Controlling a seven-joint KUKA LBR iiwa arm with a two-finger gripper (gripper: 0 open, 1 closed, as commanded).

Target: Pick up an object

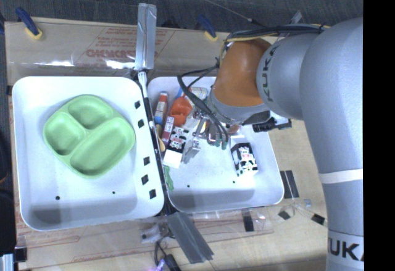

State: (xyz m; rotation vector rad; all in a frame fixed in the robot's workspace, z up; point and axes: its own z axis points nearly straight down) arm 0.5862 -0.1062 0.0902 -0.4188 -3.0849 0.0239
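Tool (207,134) low in right bin (268,186) w/ clutter, beside cow-print item (245,159); finger state can't tell; green tray (89,134) in left bin (24,140).

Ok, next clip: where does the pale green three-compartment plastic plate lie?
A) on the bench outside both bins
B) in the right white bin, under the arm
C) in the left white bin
C: the pale green three-compartment plastic plate lies alone in the left white bin, while the arm reaches into the right white bin.

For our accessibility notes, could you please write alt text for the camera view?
The grey arm's tool reaches into the right bin among small items, near a black-and-white cow figure. The left bin holds a green divided plate.
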